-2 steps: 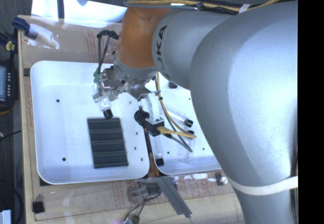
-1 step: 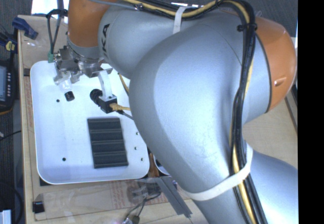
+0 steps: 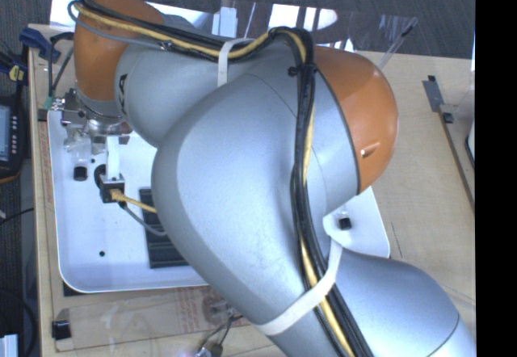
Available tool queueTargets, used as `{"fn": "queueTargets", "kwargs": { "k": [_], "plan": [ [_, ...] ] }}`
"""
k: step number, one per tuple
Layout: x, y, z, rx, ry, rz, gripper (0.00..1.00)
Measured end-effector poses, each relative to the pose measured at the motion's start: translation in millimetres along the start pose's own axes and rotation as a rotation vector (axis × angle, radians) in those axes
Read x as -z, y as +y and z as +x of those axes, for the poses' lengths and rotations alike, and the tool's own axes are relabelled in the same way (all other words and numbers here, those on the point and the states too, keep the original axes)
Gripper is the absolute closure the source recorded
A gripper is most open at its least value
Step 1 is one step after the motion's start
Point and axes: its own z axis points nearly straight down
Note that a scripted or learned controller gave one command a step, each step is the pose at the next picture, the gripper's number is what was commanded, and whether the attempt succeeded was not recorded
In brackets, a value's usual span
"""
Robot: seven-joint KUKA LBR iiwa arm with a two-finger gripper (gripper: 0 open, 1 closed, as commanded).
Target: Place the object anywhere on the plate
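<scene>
My arm (image 3: pixel 266 186) lay across most of the scene, reaching in over the white bin (image 3: pixel 81 266) on the table (image 3: pixel 420 153), with my wrist down at the bin's far left end. The jaws (image 3: pixel 95 155) hung somewhere below the wrist flange, close over the bin floor, but they were small and tangled with cable and fittings; I could not tell how they stood, nor whether anything was between them.

I could not make out the object I was meant to move, or the plate. A dark ribbed slab (image 3: pixel 161 246) lay on the bin floor just beside my forearm, and a small dark speck (image 3: pixel 102 253) sat on the bare white floor near the front left. Neither could I name with any confidence as the task's thing. The plate may well have been under my own bulk, which covered the middle and right of the bin.

By my judgement I was at the reaching or grasping step at the left end, with placing not yet done. The next move would call for a sure grip, then a lift clear of the bin floor, and a carry toward wherever the plate lay.
</scene>
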Motion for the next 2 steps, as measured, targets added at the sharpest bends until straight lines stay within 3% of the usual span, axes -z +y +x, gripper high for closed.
{"fn": "queueTargets", "kwargs": {
  "k": [1,2],
  "plan": [
    [0,-47,-74,0.149,0.002,-0.02,1.0],
    [-1,2,-88,-0.132,0.005,-0.017,1.0]
  ]
}}
